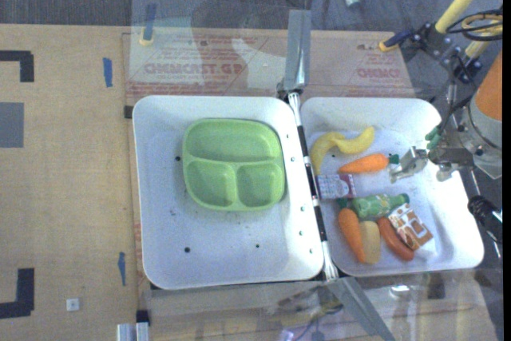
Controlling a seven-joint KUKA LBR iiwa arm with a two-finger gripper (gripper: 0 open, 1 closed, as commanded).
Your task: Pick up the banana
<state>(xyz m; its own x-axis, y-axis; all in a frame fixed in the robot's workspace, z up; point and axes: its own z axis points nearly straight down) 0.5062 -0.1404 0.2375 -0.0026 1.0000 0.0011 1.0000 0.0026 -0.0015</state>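
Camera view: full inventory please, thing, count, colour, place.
left bin: 1, white, left half of the bench
right bin: 1, white, right half of the bench
divided plate: 1, green, three compartments, upper middle of the left bin
banana: 1, yellow, upper left of the right bin
carrots: 2, orange; one below the banana, one near the front edge
small packet: 1, pink and white, left edge of the right bin
green item: 1, green, middle of the right bin
pale oblong item: 1, yellowish, beside the front carrot
red item: 1, red-orange, front of the right bin
snack pack: 1, white and orange, front right
arm: 1, grey with orange band, right edge
pincer: 1, over the right bin, right of the upper carrot
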